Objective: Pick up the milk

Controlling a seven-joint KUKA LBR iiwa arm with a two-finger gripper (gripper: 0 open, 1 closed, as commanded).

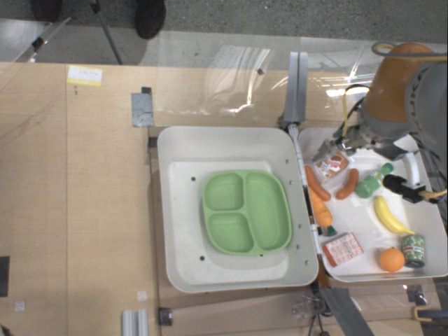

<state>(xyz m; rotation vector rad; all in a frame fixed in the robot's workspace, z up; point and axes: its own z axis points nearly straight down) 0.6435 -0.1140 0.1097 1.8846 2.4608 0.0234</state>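
The milk (331, 165) looks like a small white carton with a red label. It lies tilted at the upper left of the right bin (427, 275). My gripper (343, 143) hangs just above and behind the carton, under the orange band (395, 82) of the arm. The arm's body hides its tip, and nothing shows as lifted off the bin floor.
Around the milk lie a sausage (346, 184), carrots (316, 187), a green bottle (369, 183), a banana (389, 216), a red-and-white box (342, 248), an orange (392, 259) and a green can (414, 250). The left bin (175, 208) holds a green divided plate (246, 211).
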